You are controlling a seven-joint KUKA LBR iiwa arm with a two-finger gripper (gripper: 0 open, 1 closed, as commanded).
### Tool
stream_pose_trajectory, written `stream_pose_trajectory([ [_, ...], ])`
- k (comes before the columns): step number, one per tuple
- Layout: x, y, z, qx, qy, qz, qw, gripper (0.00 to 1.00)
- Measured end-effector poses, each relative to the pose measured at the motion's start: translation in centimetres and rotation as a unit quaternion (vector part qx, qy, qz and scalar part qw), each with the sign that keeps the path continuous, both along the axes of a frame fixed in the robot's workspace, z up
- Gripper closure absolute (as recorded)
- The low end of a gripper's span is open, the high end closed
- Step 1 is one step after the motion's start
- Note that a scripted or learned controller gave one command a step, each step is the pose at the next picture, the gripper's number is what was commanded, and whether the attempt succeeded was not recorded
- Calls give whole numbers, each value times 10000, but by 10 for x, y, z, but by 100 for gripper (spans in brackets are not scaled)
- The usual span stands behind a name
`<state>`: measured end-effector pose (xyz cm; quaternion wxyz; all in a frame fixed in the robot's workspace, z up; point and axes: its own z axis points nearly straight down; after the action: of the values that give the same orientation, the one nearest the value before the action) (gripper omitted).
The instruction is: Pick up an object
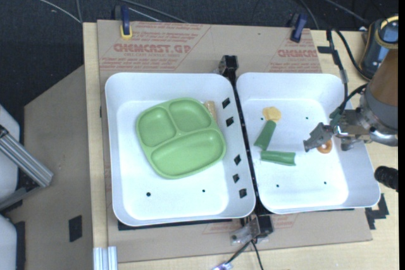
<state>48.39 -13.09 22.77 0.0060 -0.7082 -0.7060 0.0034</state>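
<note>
With the two-finger gripper spread open over the small orange disc near the right white bin's right edge, centre your descent before closing.

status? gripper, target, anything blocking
Gripper low in right bin, fingers unclear, nothing seen held. Orange piece right at its tip; green sticks and yellow piece apart to the left. Nothing blocking.

Bright, even overhead light; white bins glare slightly, shadows faint, focus mildly soft throughout.
</note>
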Motion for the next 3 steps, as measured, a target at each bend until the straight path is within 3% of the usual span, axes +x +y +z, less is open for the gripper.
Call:
stream_pose_trajectory([
  [1, 3, 0, 5, -11, -59, 16, 10000, 0],
  [3, 12, -8, -109, -3, -35, 14, 10000, 0],
])
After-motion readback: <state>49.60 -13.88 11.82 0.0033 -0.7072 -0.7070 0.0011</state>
